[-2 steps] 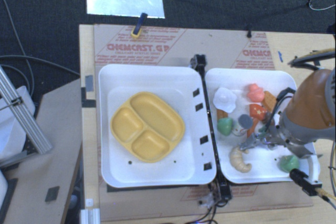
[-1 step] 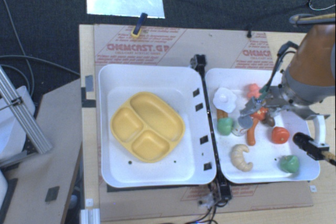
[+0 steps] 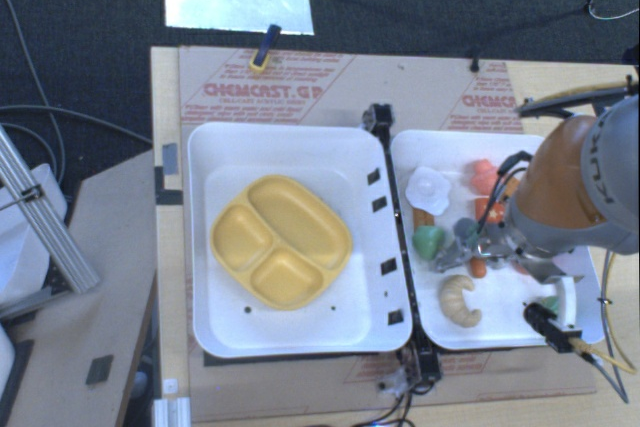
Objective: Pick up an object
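My gripper (image 3: 455,253) is low in the right bin (image 3: 500,340), near its middle, with the grey arm and its orange band (image 3: 560,185) coming in from the right. A green toy (image 3: 428,240) lies just left of the gripper. A tan croissant (image 3: 460,300) sits just in front of it. A white lumpy piece (image 3: 428,187) lies farther back, beside an orange strip (image 3: 423,215). Orange-red pieces (image 3: 484,177) lie at the back, partly behind the arm. A small red piece (image 3: 478,267) shows right under the wrist. Nothing is visibly held.
The left bin (image 3: 215,315) holds a yellow divided plate (image 3: 281,240). A black hinge strip (image 3: 392,215) runs between the two bins. The bins rest on a cardboard sheet (image 3: 300,85) on the bench.
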`<state>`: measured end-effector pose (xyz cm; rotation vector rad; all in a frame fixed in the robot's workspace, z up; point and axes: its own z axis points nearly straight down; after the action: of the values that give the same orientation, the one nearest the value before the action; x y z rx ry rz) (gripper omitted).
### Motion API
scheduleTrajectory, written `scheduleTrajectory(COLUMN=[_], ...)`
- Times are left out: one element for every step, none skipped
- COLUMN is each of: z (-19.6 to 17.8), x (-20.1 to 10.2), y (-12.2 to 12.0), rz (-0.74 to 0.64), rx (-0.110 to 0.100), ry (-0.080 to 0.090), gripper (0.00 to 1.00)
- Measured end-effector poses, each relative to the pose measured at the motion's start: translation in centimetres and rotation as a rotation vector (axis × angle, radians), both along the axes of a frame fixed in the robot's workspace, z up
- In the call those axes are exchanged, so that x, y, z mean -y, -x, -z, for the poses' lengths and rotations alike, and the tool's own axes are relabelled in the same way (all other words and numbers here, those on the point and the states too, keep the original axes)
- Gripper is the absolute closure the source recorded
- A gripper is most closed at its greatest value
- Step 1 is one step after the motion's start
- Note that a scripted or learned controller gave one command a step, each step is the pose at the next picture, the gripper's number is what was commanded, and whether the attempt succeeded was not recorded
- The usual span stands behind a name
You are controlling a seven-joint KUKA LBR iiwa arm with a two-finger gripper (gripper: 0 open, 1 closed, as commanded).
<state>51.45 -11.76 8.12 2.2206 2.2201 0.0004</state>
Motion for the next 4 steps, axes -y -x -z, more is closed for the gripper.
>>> scheduleTrajectory(z=[-1.4, -1.4, -2.5, -2.4], x=[-0.1, -0.1, -0.1, -0.1], y=[-0.1, -0.1, -0.2, -0.2], rz=[-0.002, -0.002, -0.003, -0.002], rx=[0.002, 0.001, 0.003, 0.003], ry=[0.000, -0.001, -0.001, -0.001], gripper=[1.00, 0.00, 1.00, 0.00])
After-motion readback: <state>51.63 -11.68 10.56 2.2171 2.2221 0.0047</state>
